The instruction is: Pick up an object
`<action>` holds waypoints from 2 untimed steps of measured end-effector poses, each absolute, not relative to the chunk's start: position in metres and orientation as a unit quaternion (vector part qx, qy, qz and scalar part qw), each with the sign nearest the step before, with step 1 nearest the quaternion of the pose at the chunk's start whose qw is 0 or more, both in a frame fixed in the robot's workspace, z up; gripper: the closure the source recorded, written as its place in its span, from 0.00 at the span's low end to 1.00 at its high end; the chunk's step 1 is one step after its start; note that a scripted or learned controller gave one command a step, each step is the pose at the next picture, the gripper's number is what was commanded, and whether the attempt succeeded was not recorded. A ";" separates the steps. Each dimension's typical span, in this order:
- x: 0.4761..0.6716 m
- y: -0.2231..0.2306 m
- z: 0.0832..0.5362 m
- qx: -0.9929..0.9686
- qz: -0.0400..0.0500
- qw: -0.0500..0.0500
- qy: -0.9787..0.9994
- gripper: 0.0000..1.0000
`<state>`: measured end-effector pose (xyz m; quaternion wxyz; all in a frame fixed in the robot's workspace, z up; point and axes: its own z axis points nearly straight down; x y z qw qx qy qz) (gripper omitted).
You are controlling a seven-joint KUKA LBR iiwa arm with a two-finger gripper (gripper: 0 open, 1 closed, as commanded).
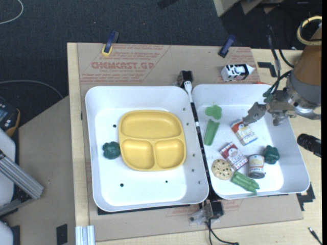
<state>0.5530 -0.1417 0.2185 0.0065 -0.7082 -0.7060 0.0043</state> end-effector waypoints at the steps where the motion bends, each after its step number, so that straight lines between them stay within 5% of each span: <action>1: 0.556 -0.141 0.226 -0.707 0.000 0.001 -0.707 0.00; 2: 0.553 -0.139 0.164 -0.707 0.001 0.002 -0.707 0.00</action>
